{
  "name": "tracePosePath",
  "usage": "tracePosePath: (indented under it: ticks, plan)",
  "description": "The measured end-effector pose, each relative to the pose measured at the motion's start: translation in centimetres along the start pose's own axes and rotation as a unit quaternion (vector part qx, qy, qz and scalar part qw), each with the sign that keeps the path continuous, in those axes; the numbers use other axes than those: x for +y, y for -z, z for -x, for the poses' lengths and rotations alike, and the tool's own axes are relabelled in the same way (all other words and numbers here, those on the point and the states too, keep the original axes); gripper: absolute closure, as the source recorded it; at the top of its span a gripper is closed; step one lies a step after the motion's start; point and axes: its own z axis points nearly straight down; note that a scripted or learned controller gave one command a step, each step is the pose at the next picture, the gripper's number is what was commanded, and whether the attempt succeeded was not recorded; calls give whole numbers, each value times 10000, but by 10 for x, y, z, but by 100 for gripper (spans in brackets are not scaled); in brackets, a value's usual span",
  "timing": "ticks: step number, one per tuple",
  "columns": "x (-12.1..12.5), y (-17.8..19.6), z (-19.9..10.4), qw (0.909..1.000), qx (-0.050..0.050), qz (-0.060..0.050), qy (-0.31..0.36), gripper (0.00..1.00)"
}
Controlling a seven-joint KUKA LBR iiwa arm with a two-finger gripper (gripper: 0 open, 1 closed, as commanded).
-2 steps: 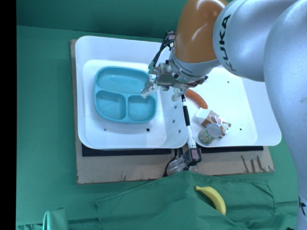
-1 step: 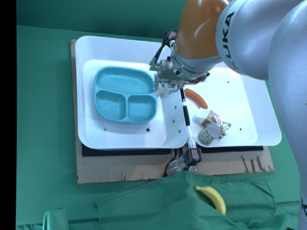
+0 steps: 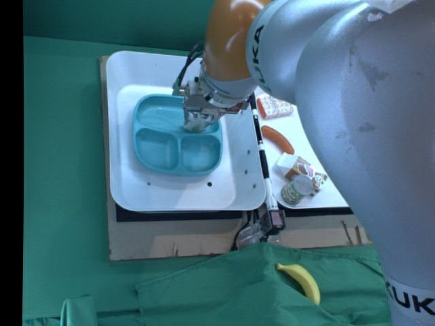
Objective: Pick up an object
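Camera view looks down on the grey arm (image 3: 353, 107), the biggest thing in sight, which sweeps in from the right and ends in an orange band (image 3: 228, 29) just above the wrist. Below that band the pincer (image 3: 197, 122) hangs over the left bin (image 3: 136, 182), its tip down at the teal divided plate (image 3: 178, 145). Whether the pincer is spread or closed cannot be told from this angle, and nothing can be seen between its tips.

Under everything lies the worktop (image 3: 61, 182), draped in green cloth, with a brown cardboard sheet (image 3: 170, 240) showing below the bins, toward the viewer from the pincer. The left bin surrounds the pincer on all sides. The right bin (image 3: 333, 199) sits to the pincer's right, mostly hidden by the arm.

The teal plate lies directly under the pincer, reaching left of it and toward the viewer; the tip stands at the plate's far, large compartment, near the ridge dividing it from the two near ones.

To the right of the pincer, in the right bin, lie a red and white packet (image 3: 274, 106), an orange sausage (image 3: 279, 139), a small carton (image 3: 293, 165) and a can (image 3: 296, 190). A yellow banana (image 3: 302, 280) rests on the green cloth, well apart from the pincer, nearer the viewer and to the right.
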Motion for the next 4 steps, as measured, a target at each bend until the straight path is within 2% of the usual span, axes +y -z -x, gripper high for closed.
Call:
tracePosePath:
  ticks: [1, 2, 3, 4]
  plan:
    - [-46, -4, -4, 10000, 24, 87, -22, 100]
    - [-4, -7, 40, 9999, 83, 73, -2, 100]
    - [-25, -9, 47, 10000, 28, 77, -7, 100]
    - [-87, 24, 68, 10000, 29, 31, -11, 100]
